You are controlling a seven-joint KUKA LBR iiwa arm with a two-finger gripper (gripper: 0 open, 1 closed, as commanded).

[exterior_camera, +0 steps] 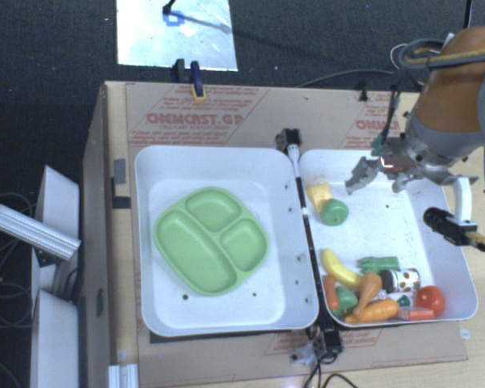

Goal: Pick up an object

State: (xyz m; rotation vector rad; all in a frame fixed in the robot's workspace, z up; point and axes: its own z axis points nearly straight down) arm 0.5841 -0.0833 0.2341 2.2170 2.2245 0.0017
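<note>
brown board covers the bench [226, 111], which carries two shallow white bins side by side. the left bin [166, 172] holds a green divided plate [210, 241], lying flat near its middle with three compartments facing up. the grey arm [457, 95] with its orange band reaches in over the far right corner of the right bin [392, 233]. its gripper [380, 180] hovers above the far half of that bin, fingers [358, 178] spread apart with nothing between them.

the things to pick all lie in the right bin. most are heaped along its near edge: a banana [339, 267] towards the near left corner, a carrot [369, 286] just beside it, a small can [400, 280] on its side in the middle of the heap, and a red tomato [429, 299] by the near right corner. a green apple [334, 212] sits close to the bin's left wall, well apart from the heap, touching a yellow wedge [318, 194] just beyond it. both lie below and to the left of the gripper, clear of its fingertips.
</note>
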